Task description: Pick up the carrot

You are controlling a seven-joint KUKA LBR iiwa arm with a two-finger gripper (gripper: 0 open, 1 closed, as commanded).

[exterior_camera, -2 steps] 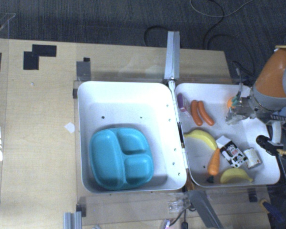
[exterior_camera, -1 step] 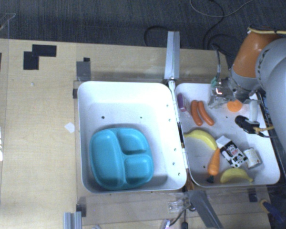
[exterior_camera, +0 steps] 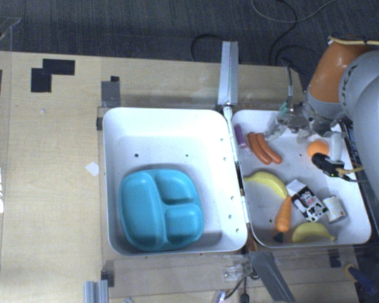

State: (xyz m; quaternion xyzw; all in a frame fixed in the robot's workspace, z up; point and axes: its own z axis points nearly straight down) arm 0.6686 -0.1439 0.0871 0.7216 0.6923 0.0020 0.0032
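Carrot (exterior_camera: 283, 213), orange and tapered, lies near right bin (exterior_camera: 361, 231) front rim between 2 bananas; hand (exterior_camera: 289, 120) at back rim, grip state cannot tell.

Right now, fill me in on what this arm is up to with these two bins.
The grey KUKA arm reaches into the far end of the right white bin, its gripper near the reddish sausages. The orange carrot it should pick up lies untouched toward the bin's near end, between two yellow bananas. The left bin holds a blue divided plate.
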